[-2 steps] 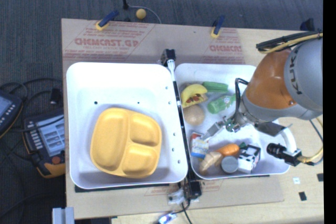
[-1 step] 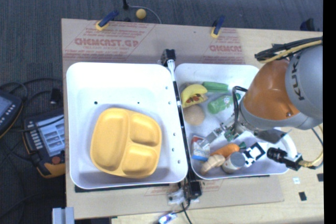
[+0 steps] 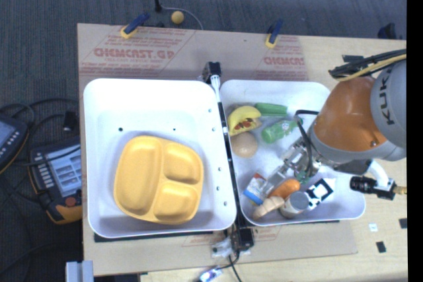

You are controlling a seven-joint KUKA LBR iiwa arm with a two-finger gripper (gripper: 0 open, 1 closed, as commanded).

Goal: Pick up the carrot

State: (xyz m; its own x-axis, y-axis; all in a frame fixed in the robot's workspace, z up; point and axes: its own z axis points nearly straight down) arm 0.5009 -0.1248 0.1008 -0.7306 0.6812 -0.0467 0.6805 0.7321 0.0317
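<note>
Tool (image 3: 295, 167) sits low in the right bin (image 3: 344, 208), hanging from the grey arm (image 3: 396, 115) with its big orange band (image 3: 347, 119), which comes in from three o'clock. From where I stand I cannot tell how the tool is set, or whether it has hold of anything; its metal tip is down among the clutter and partly masked by the wrist. The carrot (image 3: 285, 189) lies just at the tip's six o'clock, close to touching it, an orange stub in the lower half of that bin. At the carrot's eight o'clock is a tan piece (image 3: 266, 207), and at its nine o'clock a small blue and white packet (image 3: 254, 193). A grey tin (image 3: 294, 203) sits right by the carrot at five o'clock, with a black and white tag (image 3: 319, 191) at three o'clock. Toward twelve o'clock in the same bin lie a yellow banana (image 3: 243, 118), a pale egg (image 3: 244, 144) just under it, and two green pieces (image 3: 272, 109) side by side. The left bin (image 3: 106, 102) holds a yellow divided plate (image 3: 158, 176), well apart from the tool. Both bins rest on the worktop (image 3: 132, 49), a brown board with red lettering, held by yellow and blue clamps (image 3: 134, 25) at its far edge.
</note>
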